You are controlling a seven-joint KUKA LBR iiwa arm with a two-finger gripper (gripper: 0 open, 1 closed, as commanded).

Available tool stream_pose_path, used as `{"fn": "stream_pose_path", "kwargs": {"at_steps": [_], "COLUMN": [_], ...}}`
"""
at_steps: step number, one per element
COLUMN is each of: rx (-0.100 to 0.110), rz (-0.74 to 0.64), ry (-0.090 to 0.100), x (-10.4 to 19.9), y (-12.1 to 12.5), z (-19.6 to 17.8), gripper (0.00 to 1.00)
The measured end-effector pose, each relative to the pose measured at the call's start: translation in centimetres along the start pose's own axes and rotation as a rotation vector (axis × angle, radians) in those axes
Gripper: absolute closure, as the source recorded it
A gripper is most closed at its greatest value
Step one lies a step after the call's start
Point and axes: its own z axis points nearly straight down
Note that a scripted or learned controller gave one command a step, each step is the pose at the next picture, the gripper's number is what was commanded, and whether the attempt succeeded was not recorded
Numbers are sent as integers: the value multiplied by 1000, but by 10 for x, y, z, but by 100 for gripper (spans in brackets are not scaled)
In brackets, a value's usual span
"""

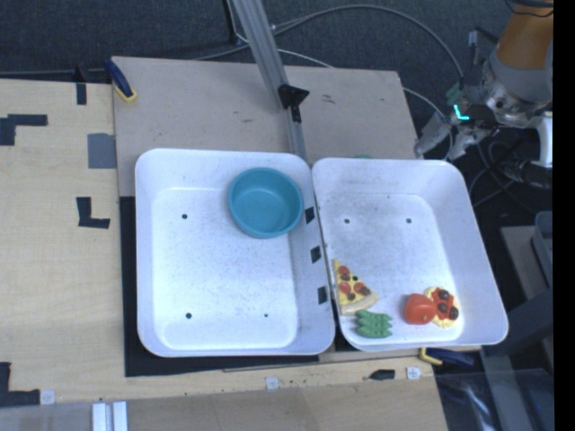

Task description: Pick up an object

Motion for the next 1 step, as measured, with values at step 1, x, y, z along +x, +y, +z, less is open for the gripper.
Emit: {"fn": "stream_pose_path", "kwargs": {"at_steps": [1], "rx": [0], "rz": [0], "ry": [0], "x": [0], "y": [0], "z": [0], "gripper": [0]}}
